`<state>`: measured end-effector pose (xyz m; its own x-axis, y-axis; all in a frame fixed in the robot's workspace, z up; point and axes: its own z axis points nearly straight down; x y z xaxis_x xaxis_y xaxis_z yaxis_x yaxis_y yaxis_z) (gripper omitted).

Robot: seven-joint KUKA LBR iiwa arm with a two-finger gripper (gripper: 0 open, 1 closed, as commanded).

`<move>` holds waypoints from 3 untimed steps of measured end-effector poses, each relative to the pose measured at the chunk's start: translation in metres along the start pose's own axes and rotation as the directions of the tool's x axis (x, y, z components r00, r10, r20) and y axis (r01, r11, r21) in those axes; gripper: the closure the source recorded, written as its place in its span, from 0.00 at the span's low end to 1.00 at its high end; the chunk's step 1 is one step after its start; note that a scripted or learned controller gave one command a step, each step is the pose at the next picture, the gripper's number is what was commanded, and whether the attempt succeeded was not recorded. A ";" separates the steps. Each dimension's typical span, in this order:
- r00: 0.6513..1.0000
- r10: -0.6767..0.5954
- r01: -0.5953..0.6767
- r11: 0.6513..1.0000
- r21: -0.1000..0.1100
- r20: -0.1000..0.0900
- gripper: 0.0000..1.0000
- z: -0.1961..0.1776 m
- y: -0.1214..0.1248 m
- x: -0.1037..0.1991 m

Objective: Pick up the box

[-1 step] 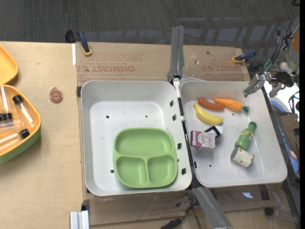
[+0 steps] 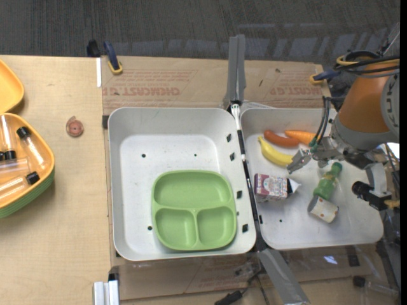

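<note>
Two white bins side by side on the tabletop (image 2: 57,94); the left bin (image 2: 127,170) sits mid-frame, the right bin (image 2: 356,234) toward the right edge; a grey divider bar (image 2: 236,68) runs up between them. In the left bin, one thing only: a green plate (image 2: 193,210) with three compartments, lying flat toward the lower part of the bin.

Over to the right bin, and here I count five things. One box (image 2: 271,186), small, white and maroon, lying at the bin's left side, near the middle of the left wall; that's the task's thing, and it lies free on the bin floor. One banana (image 2: 275,153), yellow, just above the box; one carrot-like orange piece (image 2: 301,134) at the top; one red pepper-like piece (image 2: 280,138) touching it on the left. One green bottle (image 2: 325,187) to the right of the box, tilted, with a white block (image 2: 323,212) at its lower end.

The arm (image 2: 369,107), grey with its orange band, comes in from the right edge; the claw (image 2: 318,161) hangs over the upper middle of the right bin, between banana and bottle, fingers spread apart, nothing between them; one finger (image 2: 299,162) points down-left toward the banana's tip, well short of the box.

Far left of the frame: yellow trays (image 2: 13,94) stacked at the edge, holding several small vials (image 2: 25,135) with dark caps; one small reddish disc (image 2: 75,128) alone on the tabletop beside them; brown cardboard (image 2: 165,88) under the bins.
</note>
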<state>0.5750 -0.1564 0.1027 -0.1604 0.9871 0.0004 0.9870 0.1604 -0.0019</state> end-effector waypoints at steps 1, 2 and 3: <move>0.988 0.154 -0.154 0.988 0.001 -0.001 0.00 0.012 -0.061 0.062; 0.954 0.299 -0.299 0.954 0.001 -0.003 0.00 0.011 -0.036 0.001; 0.909 0.417 -0.417 0.909 0.001 0.001 0.00 -0.088 -0.080 0.119</move>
<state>0.4773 -0.0514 0.1906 0.2654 0.9641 -0.0015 0.9641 -0.2654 -0.0031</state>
